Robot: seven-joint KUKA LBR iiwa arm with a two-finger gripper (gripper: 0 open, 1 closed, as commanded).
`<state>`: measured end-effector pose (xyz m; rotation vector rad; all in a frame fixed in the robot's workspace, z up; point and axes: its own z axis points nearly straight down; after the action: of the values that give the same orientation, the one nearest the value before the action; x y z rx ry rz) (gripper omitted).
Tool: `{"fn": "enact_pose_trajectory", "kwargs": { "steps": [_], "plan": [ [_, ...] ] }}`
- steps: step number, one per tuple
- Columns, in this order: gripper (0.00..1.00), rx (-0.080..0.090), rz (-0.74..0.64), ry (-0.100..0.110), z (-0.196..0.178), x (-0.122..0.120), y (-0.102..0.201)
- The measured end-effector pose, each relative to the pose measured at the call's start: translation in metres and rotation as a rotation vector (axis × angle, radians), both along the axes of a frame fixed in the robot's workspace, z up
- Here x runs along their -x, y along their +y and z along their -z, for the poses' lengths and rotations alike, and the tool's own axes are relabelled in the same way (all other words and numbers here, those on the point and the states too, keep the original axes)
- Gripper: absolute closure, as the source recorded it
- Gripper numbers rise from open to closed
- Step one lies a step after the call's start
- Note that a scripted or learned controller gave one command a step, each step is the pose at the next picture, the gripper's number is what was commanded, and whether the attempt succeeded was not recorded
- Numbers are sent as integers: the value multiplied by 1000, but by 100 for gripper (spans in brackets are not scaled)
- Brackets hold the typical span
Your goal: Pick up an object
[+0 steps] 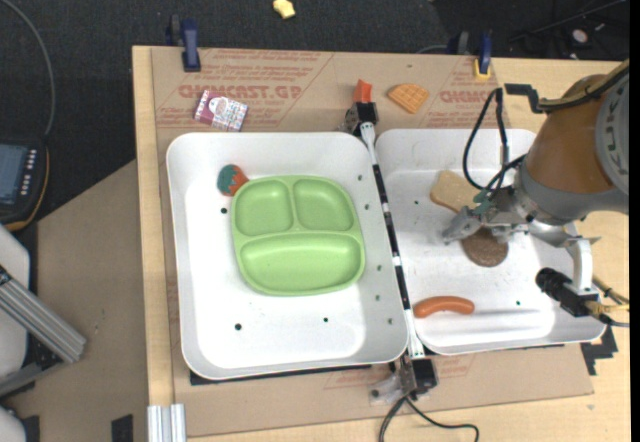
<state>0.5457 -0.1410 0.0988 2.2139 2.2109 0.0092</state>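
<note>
Left bin holds green tray (three-sectioned).

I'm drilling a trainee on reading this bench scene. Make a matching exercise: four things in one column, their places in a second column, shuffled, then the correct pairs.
Things:
1. green three-compartment plastic plate
2. orange toy sausage
3. flat round brown disc
4. small orange waffle-patterned piece

Places:
A. on the cardboard bench top beyond the bins
B. in the left white bin
C. near the front edge of the right white bin
D. in the right bin, right under the arm's jaws

Pairs: 1-B, 2-C, 3-D, 4-A
</note>
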Motion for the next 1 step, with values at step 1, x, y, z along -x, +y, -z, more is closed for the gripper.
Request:
{"fn": "enact_pose_trajectory", "kwargs": {
  "steps": [1],
  "plan": [
    [0, -2, -2, 1, 10, 17, -16]
  ]
}}
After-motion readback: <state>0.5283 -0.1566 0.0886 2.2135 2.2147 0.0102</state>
